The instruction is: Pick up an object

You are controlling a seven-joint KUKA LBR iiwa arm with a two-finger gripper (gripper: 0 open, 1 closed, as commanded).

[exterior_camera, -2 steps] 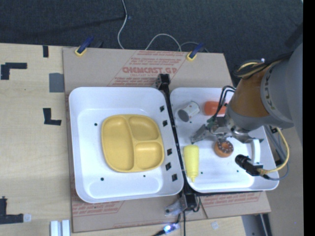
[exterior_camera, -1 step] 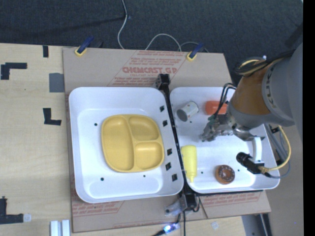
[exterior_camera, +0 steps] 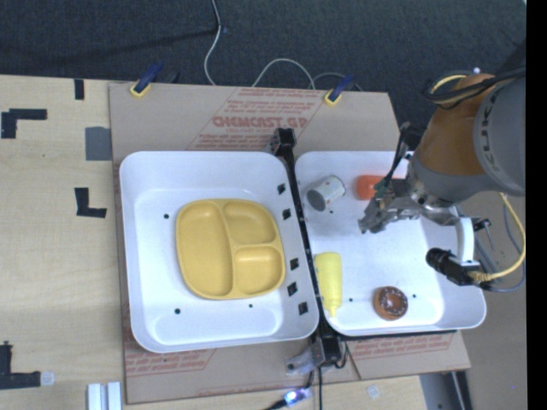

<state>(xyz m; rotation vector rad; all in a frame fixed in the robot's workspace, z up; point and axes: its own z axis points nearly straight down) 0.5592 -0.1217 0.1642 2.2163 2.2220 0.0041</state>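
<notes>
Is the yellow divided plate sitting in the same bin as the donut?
No, the yellow divided plate lies in the left bin, the donut in the right bin.

i cannot make out the tips of the gripper (exterior_camera: 374, 218); they read as one dark blur over the right bin (exterior_camera: 427, 314). the orange object (exterior_camera: 367, 185), at 12 o'clock from the gripper, is partly covered by the wrist, so its full shape is unclear. the arm (exterior_camera: 479, 143) is cut off at the 3 o'clock edge. the brown round item (exterior_camera: 391, 302) at 6 o'clock is too small to identify.
</notes>
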